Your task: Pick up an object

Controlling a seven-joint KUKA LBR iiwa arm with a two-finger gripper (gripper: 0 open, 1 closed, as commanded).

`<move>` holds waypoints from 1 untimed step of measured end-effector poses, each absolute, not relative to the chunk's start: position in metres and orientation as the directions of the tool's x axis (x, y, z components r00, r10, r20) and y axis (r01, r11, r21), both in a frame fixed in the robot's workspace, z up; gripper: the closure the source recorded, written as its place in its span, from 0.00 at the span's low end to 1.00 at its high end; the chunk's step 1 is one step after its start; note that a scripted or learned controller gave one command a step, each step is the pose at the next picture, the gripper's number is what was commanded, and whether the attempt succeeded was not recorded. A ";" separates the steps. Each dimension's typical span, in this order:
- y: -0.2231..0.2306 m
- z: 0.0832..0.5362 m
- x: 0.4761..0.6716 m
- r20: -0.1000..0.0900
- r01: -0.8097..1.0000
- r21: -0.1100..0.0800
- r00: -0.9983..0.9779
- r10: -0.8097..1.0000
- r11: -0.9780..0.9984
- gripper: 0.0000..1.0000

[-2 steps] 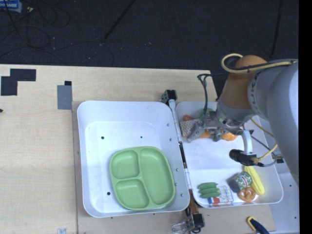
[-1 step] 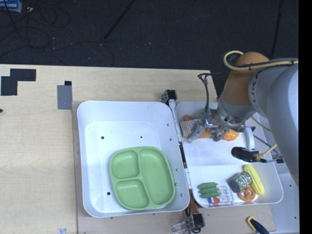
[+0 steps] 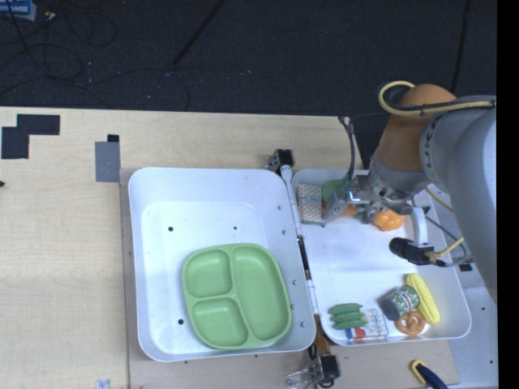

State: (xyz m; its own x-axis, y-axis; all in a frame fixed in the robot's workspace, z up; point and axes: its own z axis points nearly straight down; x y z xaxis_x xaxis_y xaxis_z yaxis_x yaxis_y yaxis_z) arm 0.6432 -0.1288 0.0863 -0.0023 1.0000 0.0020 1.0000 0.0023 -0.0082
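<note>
My gripper (image 3: 347, 200) hangs low over the far left corner of the right bin (image 3: 357, 262), with the grey arm and its orange band behind it to the right. A green object (image 3: 332, 190) lies right against the gripper's left side. A small orange piece (image 3: 388, 219) lies just to its right. A tan waffle-like square (image 3: 309, 203) rests against the bin's left wall. At the bin's near end lie green pea pods (image 3: 347, 314), a yellow corn cob (image 3: 423, 297), a pretzel (image 3: 410, 324) and a grey-green lump (image 3: 401, 301).
The left bin (image 3: 154, 217) holds a green divided plate (image 3: 236, 296) in its near half. The ridge where the two bins meet (image 3: 297, 233) runs just left of the gripper. A small printed packet (image 3: 371, 325) lies by the pea pods.
</note>
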 end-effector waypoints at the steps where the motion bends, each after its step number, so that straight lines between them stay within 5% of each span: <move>1: -0.155 0.086 0.644 0.001 1.000 -0.004 -0.001 1.000 0.001 0.00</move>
